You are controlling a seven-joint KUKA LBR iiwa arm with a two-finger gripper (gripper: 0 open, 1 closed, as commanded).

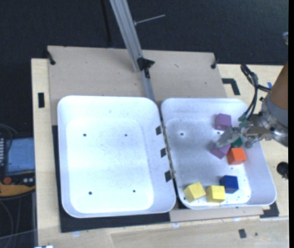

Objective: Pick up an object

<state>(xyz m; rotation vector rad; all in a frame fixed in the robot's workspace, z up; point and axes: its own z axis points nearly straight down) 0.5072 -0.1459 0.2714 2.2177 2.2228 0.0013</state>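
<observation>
Jaws [231, 140] amid blocks, right bin [188, 112].

One fixed overhead camera, slanted down over both bins [110, 154], arm entering right.

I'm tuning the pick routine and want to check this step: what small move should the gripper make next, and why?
Probably a short descent onto the lower purple block. The gripper sits in the right bin right beside that block, with the orange block close by and another purple block just above. No block shows between its fingers, so nothing is held yet.
</observation>
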